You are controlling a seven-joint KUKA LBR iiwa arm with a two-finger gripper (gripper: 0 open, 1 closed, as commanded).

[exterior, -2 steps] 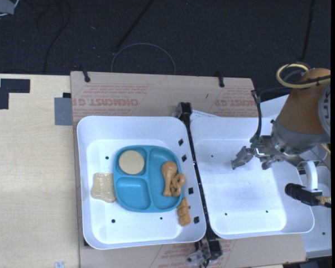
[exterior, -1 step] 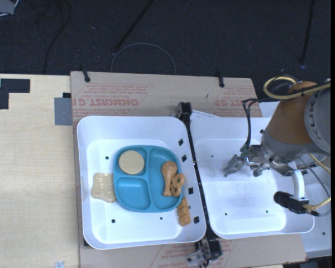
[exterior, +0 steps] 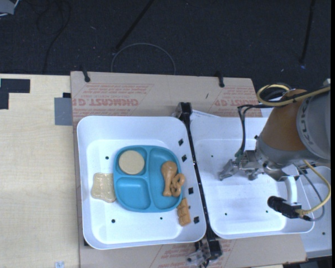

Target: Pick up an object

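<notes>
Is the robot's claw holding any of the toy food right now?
No. The claw hangs over the right bin with nothing between its fingers; the toy food lies in the left bin.

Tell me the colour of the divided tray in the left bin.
Blue; the divided tray shows clearly in the camera view, against the white left bin.

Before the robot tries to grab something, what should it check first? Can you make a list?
1. Is the gripper over the bin with the things? Not ok: it hangs over the right bin.
2. Are there things to pick? Ok: the left bin holds a blue tray with a round cracker and a pretzel.
3. Any easy loose pieces? Ok: a pale piece lies left of the tray, a small brown piece by its lower right corner.
4. Is the gripper carrying anything? Cannot tell.
5. Is the wall between the bins in the way? Ok if the arm lifts over it.
</notes>
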